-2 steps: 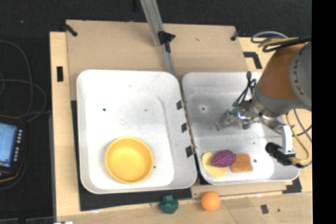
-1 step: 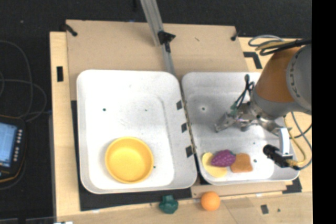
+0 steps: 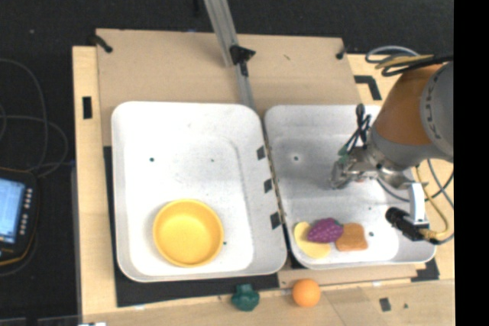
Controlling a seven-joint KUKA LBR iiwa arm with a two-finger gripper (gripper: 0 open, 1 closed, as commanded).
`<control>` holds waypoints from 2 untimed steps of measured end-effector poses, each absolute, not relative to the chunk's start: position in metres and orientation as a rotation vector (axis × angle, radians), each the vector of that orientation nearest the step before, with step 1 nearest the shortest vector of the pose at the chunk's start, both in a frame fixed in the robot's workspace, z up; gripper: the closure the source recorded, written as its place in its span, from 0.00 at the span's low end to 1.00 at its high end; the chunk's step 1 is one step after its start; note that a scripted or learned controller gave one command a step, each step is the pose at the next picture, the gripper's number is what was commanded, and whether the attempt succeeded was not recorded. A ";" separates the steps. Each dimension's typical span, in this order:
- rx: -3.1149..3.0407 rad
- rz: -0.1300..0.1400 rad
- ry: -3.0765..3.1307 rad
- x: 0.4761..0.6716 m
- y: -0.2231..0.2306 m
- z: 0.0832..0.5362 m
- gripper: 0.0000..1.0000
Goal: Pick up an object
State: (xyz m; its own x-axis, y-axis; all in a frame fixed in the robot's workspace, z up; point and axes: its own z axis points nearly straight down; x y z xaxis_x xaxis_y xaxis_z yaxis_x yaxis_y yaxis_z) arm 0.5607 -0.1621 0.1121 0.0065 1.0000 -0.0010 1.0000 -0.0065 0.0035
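Purple object (image 3: 326, 230) beside orange block (image 3: 352, 237), tool (image 3: 341, 173) tips unclear

Orange ball (image 3: 306, 292) & green toy (image 3: 245, 298) on bench front edge, black handheld screen (image 3: 11, 216) far left

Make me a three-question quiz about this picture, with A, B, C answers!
1. Where is the yellow bowl?
A. left bin
B. right bin
C. off the bench

2. What colour is the ball in front of the bins?
A. blue
B. orange
C. white

3. Where is the gripper?
A. over the left bin
B. over the right bin, apart from the toys
C. on the ball

Answers:
1 A, it sits in the left bin's near corner.
2 B, it is orange.
3 B, it hangs over the right bin, behind the purple toy.
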 end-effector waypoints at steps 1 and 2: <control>2.217 0.002 2.223 0.564 -0.157 0.155 1.00; 2.213 0.007 2.222 0.568 -0.150 0.202 1.00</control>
